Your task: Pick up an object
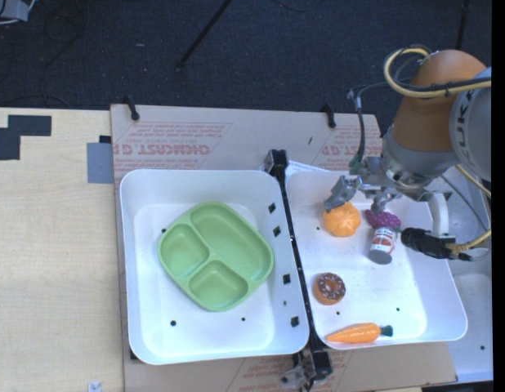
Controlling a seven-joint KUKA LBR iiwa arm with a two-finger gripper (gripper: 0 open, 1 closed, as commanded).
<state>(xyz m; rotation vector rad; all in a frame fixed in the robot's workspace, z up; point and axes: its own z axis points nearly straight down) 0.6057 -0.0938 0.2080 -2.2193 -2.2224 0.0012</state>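
Camera view: the gripper (363, 193) hangs over the right bin (436, 313), fingers (341, 193) spread, nothing between them. The orange fruit (342, 220) lies just below the left finger, the purple grapes (383, 217) just under the right one, and the small can (382, 244) sits beyond the grapes. With these crowded so close, a closing pinch could catch two at once or nudge the round fruit aside. The doughnut (328, 288) and carrot (357, 332) lie well apart from the fingers. The right fingertip merges with the grapes and is hard to make out.
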